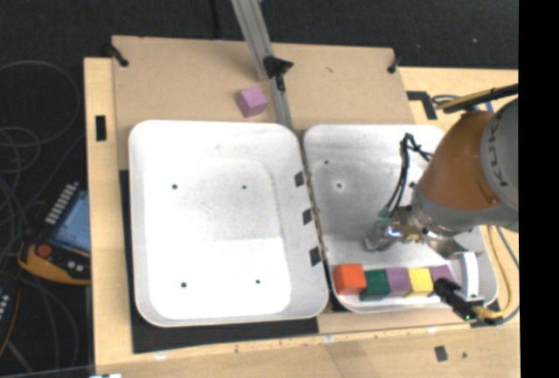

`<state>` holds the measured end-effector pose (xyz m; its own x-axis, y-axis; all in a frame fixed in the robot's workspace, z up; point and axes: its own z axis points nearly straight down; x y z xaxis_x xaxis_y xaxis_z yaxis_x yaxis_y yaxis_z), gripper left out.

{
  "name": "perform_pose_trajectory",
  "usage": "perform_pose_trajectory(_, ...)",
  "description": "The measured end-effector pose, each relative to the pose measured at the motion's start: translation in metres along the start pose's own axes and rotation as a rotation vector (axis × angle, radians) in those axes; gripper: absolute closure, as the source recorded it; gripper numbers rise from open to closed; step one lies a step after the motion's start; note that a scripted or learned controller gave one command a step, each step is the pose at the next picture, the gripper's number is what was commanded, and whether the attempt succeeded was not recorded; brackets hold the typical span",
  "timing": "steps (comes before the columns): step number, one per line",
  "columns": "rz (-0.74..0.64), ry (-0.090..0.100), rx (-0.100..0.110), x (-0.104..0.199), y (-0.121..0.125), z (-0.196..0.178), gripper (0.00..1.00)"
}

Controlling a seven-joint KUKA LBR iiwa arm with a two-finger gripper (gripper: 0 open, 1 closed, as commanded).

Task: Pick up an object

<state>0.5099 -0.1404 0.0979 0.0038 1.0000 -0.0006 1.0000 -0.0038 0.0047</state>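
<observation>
Two shallow white bins sit side by side on the bench (192,88). The left bin (214,219) has a bare floor marked by a few small dark dots. The right bin (349,167) holds a row of small blocks lined up along its near wall: an orange block (350,278) at the left end, then a green block (376,283), a purple block (399,280), a yellow block (422,280), and at the right end a pale purple piece (441,272) partly hidden by the arm. Each block touches or lies just beside its neighbour. The arm (467,171) reaches in from the right over the right bin, and its pincer (387,234) hangs low over the bin floor, just behind the row, nearest the green and purple blocks; whether the pincer is wide or narrow cannot be told from this angle, and nothing is visibly gripped in it. A separate light purple cube (252,101) lies outside both bins on the bench, behind the left bin's far edge, near a slanted metal rail (249,10).
</observation>
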Motion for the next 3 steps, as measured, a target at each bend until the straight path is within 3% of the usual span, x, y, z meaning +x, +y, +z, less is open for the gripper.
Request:
perform_pose_trajectory(1,-0.008,-0.002,-0.003,0.001,0.070,0.000,1.00)
perform_pose_trajectory(2,0.000,-0.002,-0.001,-0.016,-0.011,-0.001,1.00)
perform_pose_trajectory(3,-0.009,0.003,0.002,0.036,-0.025,-0.031,1.00)
